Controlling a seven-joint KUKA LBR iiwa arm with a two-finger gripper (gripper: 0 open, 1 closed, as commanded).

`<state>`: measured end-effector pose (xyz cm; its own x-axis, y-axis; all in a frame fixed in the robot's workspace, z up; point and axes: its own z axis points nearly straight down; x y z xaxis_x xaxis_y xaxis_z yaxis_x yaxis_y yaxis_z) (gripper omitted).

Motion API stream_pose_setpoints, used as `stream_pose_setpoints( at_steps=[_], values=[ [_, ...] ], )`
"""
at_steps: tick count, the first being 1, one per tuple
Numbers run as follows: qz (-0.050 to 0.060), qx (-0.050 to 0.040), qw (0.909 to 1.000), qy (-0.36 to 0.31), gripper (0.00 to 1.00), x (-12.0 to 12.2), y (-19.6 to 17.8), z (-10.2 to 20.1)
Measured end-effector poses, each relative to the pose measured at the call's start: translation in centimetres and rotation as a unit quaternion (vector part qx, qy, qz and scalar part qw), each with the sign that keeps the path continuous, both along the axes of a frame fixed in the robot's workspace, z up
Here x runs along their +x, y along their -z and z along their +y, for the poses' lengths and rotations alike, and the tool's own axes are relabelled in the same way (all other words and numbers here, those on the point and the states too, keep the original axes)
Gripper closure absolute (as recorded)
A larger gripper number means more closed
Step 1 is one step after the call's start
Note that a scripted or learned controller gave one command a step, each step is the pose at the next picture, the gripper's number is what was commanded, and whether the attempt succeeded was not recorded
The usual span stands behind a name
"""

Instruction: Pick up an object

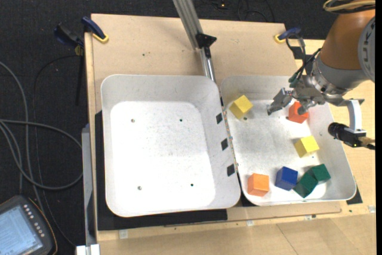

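My gripper (291, 106) hangs over the far part of the right bin (268, 143), with its fingers spread open. A red block (297, 114) lies just beneath and slightly right of the fingertips, partly covered by the hand. I cannot tell whether the fingers touch it. A yellow block (242, 107) sits to the gripper's left near the bin's inner wall. Another yellow block (307, 146) lies nearer the front right.
Along the right bin's front edge sit an orange block (258, 183), a blue block (286, 177) and two green blocks (320, 172) (305, 185). The left bin (158, 140) lies beside it. A metal pole (185, 3) slants in from the back.
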<state>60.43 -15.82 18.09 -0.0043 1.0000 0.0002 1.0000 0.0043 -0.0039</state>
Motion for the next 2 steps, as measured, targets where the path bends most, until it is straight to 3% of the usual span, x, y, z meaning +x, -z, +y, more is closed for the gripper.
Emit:
stream_pose_setpoints(
  at_steps=[1, 2],
  values=[
    [0.001, 0.0004, 1.0000, 0.002, 0.00, 0.0, 6.4, 0.1],
    [0.000, -0.0001, 1.0000, 0.002, 0.00, -0.1, 8.7, 0.2]
  ],
)
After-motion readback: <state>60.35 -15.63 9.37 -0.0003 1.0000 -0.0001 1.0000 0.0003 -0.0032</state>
